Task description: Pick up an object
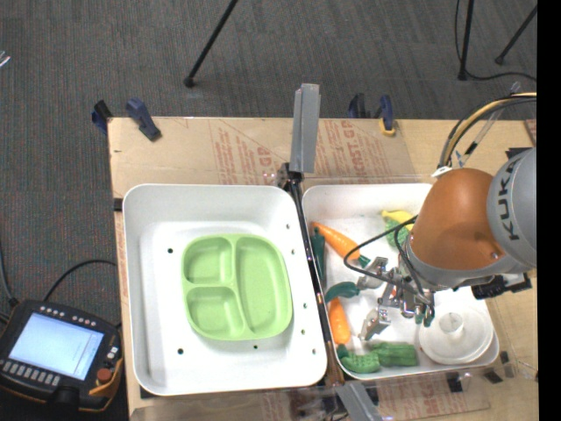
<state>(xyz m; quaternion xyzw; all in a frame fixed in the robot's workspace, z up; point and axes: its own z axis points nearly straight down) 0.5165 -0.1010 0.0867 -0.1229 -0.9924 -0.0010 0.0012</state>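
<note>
**A:** What do the two bins hold?

**B:** On the desk [202, 152], the left bin [145, 235] holds a light green divided plate [237, 286] with three compartments, lying flat near the bin's middle. The right bin [351, 202], in the lower right of the frame, holds toy food and a dish: an orange carrot [336, 236] lies slanted near its upper left, a yellow piece [396, 217] sits near its top edge partly hidden by the arm, a second shorter carrot [339, 320] lies by the left wall, a dark green piece [342, 289] rests just above that, and a bumpy green vegetable [384, 355] lies along the bottom edge. A round white dish [456, 336] sits in the lower right corner.

**A:** Which thing is nearest the hand, and how does it look?

**B:** The shorter carrot: bright orange, stubby, lying lengthwise just left of the hand.

**A:** And the hand itself?

**B:** The hand [386, 310] hangs below the orange band [456, 222], over the middle of the right bin. Its fingers [375, 324] stand apart, with nothing between them. Whether they touch the bin floor, I cannot tell.
</note>
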